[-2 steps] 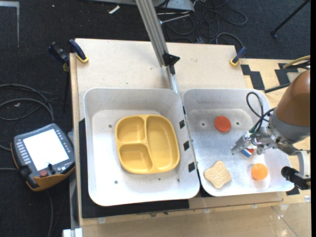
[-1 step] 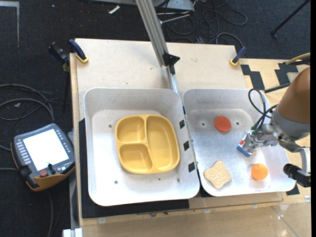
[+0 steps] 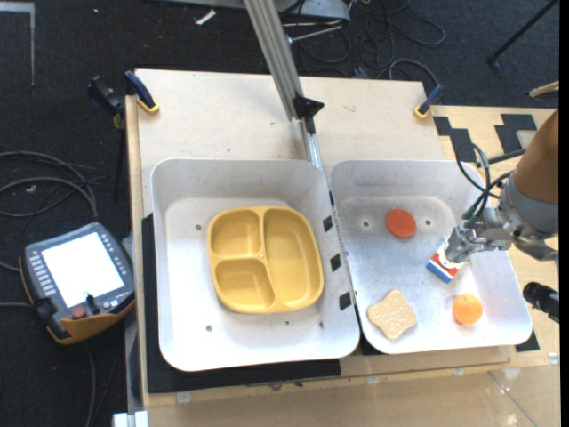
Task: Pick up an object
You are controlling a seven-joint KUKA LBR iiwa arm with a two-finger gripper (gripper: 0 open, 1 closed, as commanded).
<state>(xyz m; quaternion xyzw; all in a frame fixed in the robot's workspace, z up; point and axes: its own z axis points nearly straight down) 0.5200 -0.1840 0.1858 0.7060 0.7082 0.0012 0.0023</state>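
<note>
Judging by its look, the small carton (image 3: 442, 268) is taken to be light, stiff and easily tipped, best pinched across its two flat sides. It is seen as a white box with red and blue markings, lying in the right bin (image 3: 356, 185) between a red disc (image 3: 401, 223) and an orange ball (image 3: 467, 310). The gripper (image 3: 462, 247) is placed right above it; how it stands cannot be told, and no hold is shown.

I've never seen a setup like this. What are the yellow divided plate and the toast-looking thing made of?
The yellow plate looks like moulded plastic: uniform colour, smooth, slightly glossy, with rounded dividers. The toast slice is probably a plastic or foam toy, matte and speckled tan with a pale edge; the picture can't settle which.
</note>
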